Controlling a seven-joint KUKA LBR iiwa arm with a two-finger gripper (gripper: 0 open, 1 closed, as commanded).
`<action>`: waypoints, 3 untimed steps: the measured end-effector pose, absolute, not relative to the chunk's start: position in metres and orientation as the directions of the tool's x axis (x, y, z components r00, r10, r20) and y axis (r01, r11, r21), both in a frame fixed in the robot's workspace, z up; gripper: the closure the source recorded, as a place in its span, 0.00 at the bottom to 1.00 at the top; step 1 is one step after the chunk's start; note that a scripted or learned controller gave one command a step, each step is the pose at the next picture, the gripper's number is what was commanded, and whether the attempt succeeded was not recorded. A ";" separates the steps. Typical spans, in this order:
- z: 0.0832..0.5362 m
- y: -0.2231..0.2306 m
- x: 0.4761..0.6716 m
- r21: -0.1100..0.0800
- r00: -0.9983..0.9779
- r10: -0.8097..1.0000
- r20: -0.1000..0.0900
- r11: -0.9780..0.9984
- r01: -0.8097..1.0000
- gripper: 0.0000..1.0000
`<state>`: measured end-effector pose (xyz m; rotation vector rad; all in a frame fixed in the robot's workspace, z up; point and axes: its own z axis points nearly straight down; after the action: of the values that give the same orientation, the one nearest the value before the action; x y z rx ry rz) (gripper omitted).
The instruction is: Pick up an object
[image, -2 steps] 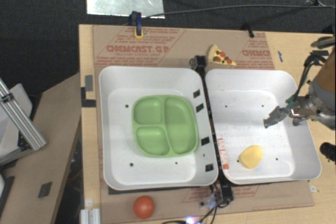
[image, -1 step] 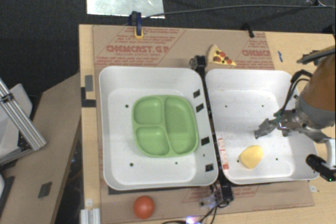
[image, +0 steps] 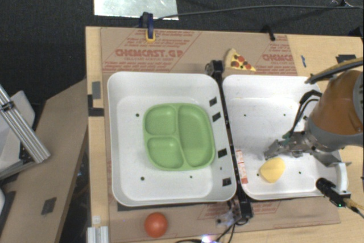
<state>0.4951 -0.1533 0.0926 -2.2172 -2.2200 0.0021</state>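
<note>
Holding a green plate, left bin; yellow lump right.

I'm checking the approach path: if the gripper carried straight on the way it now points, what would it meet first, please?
Probably the right bin's floor, just above the yellow object; the gripper points left and down, though depth is unclear.

Right bin: wide bare floor across far and middle stretch, open to approach from above. Near edge crowded: yellow object lying close to near wall, gripper just beside its far side, arm blocking right side. Left bin: green divided plate filling centre, bare margins along all four walls. Clips on shared divider. Outside bins: pizza-slice toy at far edge, red ball at near edge.
</note>
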 end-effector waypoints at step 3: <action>0.214 -0.151 0.493 0.008 -0.004 1.000 -0.002 0.004 1.000 1.00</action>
<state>0.4932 -0.1515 0.2145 -2.2216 -2.2312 -0.0058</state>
